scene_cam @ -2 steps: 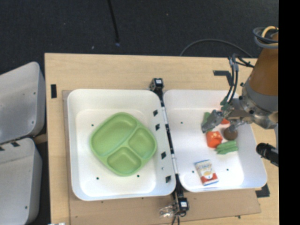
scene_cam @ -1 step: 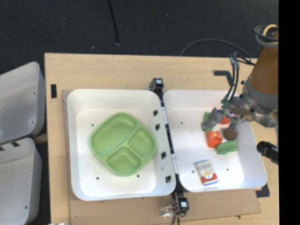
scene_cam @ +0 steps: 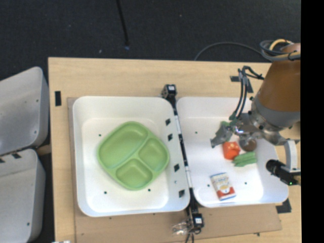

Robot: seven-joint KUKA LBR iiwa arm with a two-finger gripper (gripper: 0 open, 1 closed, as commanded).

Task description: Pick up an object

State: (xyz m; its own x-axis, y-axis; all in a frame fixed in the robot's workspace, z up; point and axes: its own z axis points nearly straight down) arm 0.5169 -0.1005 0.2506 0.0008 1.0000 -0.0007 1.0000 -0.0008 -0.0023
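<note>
Gripper [scene_cam: 238, 135] over the right bin [scene_cam: 202, 115]

We see it above a red object [scene_cam: 231, 150] beside a green one [scene_cam: 245, 159]; jaw state unclear. The small carton [scene_cam: 222, 186] (print unreadable) lies nearer us.

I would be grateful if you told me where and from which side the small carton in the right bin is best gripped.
Probably from straight above, across its two long edges. The small carton lies flat near the front of the right bin, apart from the red and green pieces by the gripper. Its narrow width looks the easier span, and both long sides have room for fingers.
</note>
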